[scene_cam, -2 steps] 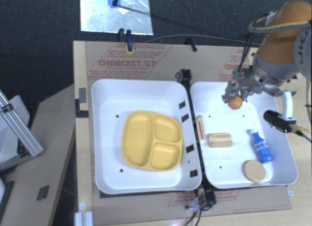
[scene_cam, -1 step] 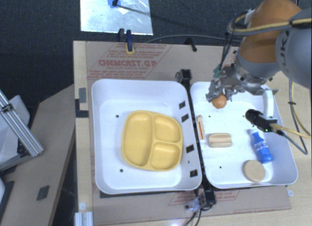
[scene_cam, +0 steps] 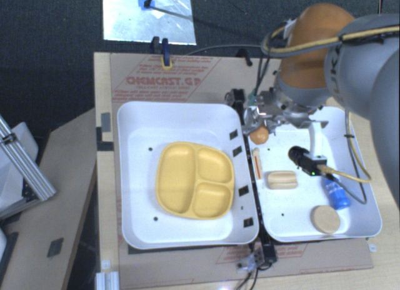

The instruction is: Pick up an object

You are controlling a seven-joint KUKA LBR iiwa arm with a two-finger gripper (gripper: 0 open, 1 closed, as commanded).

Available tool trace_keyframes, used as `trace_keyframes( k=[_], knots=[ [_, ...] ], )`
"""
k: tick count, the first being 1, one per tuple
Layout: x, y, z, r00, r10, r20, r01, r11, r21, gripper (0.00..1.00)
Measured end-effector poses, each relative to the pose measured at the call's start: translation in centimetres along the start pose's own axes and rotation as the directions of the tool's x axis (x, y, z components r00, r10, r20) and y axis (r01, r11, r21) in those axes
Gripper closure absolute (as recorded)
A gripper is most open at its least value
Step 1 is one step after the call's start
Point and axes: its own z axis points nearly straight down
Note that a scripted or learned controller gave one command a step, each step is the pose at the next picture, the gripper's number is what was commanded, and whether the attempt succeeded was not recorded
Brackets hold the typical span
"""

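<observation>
Claw (scene_cam: 259, 123) poised low over the small orange ball (scene_cam: 259, 135) just beneath it, likely lining up a grasp; its opening unclear

A small orange-brown rounded object (scene_cam: 259, 135) sat at the far left corner of the right bin (scene_cam: 362, 220), just beside the dividing wall, directly under the gripper (scene_cam: 257, 122); whether the fingers pinched it could not be told. A tan hot-dog bun (scene_cam: 281, 180) lay flat near the bin's middle. A thin orange stick (scene_cam: 257, 163) lay along the left wall. A round tan disc (scene_cam: 325, 219) rested flat at the near right, a blue object (scene_cam: 335, 195) just beyond it.
</observation>
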Motion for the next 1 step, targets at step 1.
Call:
trace_keyframes(
  k=[1],
  knots=[
    [5.82, -0.93, -0.60, 1.000, -0.002, 0.000, 0.002, 1.000, -0.002, 1.00]
  ],
)
